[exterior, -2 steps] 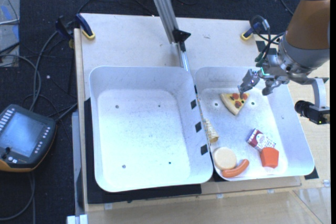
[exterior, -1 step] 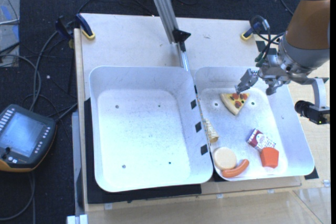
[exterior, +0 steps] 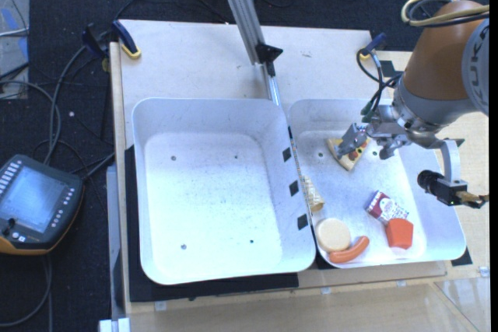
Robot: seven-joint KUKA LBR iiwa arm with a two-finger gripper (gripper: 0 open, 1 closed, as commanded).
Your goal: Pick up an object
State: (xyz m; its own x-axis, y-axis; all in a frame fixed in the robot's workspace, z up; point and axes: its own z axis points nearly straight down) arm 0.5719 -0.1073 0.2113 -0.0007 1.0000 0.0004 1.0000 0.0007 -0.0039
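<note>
- Yellow wedge-shaped toy, perhaps a slice of play food, lies in the far part of the right bin, left of that bin's middle; it is the object nearest the tool, so I judge it the likely target.
- Gripper sits directly over the wedge's far end, touching or just above it. Whether it is open, closed or gripping cannot be told from this camera view, since the metal parts overlap the toy.
- Handling, as a judgement: the wedge looks small, light and stiff, probably hard plastic, so it may be slippery and could skid on the smooth bin floor. Taking it across its two flat sides, near the thicker end, seems safest; a pinch at the thin tip could squirt it out.
- Counted in the right bin: one yellow wedge, one small red-and-white carton, one orange-red block, one round cream disc, one orange sausage shape touching the disc's near edge, and one pale stick-like piece against the left wall. Six things in all.
- Carton and block lie just beside each other near the bin's near right corner, well apart from the wedge.
- Left bin: one, beside the right bin, making two bins.
- One arm reaches in from the right.
</note>
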